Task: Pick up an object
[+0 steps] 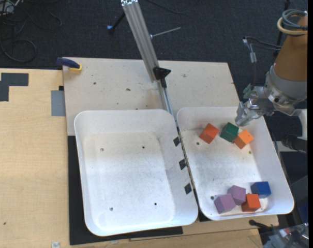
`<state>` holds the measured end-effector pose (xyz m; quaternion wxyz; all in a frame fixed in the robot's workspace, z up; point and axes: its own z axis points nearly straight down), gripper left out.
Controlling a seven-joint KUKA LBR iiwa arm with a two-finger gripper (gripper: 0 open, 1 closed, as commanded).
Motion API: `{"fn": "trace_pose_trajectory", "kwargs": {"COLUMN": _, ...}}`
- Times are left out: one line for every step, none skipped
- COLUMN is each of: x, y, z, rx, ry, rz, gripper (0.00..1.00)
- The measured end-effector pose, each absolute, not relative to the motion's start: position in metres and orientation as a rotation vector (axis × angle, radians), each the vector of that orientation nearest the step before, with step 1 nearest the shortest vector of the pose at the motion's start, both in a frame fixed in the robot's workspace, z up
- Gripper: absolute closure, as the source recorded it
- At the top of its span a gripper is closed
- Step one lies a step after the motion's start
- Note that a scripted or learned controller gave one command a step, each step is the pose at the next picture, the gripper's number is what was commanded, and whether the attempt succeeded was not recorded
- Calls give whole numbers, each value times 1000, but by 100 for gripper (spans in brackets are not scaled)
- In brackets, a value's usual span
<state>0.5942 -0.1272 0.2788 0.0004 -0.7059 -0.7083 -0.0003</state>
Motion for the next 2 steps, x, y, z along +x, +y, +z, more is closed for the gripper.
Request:
{"fn": "trace_pose_trajectory", "kwargs": {"x": 606, "y": -81, "z": 262, "rx": -2215, "ry": -2221, "rz": 3, "gripper": 100}}
{"fn": "trace_pose_trajectory", "kwargs": {"x": 611, "y": -34, "z": 247, "rx": -2215, "ry": -2221, "rz": 3, "gripper": 100}}
